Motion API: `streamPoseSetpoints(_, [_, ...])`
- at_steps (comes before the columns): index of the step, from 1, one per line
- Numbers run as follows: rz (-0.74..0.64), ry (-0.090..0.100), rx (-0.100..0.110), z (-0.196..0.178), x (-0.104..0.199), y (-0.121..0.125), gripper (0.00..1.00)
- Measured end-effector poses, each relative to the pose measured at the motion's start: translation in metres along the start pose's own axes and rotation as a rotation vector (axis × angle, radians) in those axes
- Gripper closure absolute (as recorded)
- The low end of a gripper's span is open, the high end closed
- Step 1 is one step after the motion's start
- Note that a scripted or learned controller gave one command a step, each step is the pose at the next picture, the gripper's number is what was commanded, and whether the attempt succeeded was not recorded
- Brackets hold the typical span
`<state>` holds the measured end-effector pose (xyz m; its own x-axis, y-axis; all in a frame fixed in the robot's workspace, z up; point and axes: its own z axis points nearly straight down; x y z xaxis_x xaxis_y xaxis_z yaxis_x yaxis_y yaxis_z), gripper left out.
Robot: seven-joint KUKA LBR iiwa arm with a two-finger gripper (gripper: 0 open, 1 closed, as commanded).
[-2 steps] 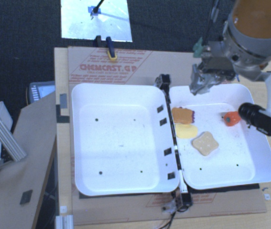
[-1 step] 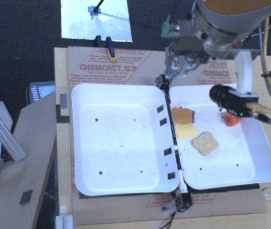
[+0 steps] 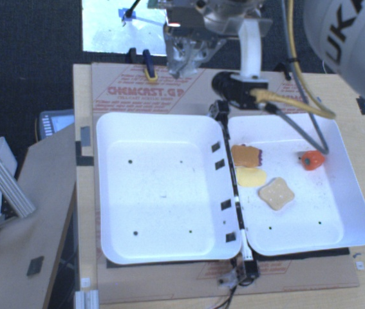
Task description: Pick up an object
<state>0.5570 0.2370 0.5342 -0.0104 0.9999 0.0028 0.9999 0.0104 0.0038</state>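
Gripper raised past the far rim of the bins; four items in the right bin.

Nearest in the shallow white right bin [image 3: 336,234] lies a tan, bread-shaped slice [image 3: 276,193], just beyond it a pale yellow flat disc [image 3: 251,177], then an orange-brown square piece [image 3: 246,155]; a small red-orange tomato-like object [image 3: 311,160] sits apart toward the right wall. The left white bin [image 3: 111,192] lies alongside. Farthest, the metal two-finger gripper [image 3: 182,66] hangs above the brown cardboard sheet [image 3: 137,92]; finger state cannot be told.
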Motion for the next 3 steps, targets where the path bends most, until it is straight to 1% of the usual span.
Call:
streamPoseSetpoints(1, [0.01, -0.002, 0.001, -0.001, -0.003, 0.021, 1.0])
streamPoseSetpoints(2, [0.008, -0.002, 0.001, -0.001, -0.003, 0.02, 0.0])
streamPoseSetpoints(3, [0.005, -0.001, -0.001, -0.012, -0.003, 0.02, 1.0])
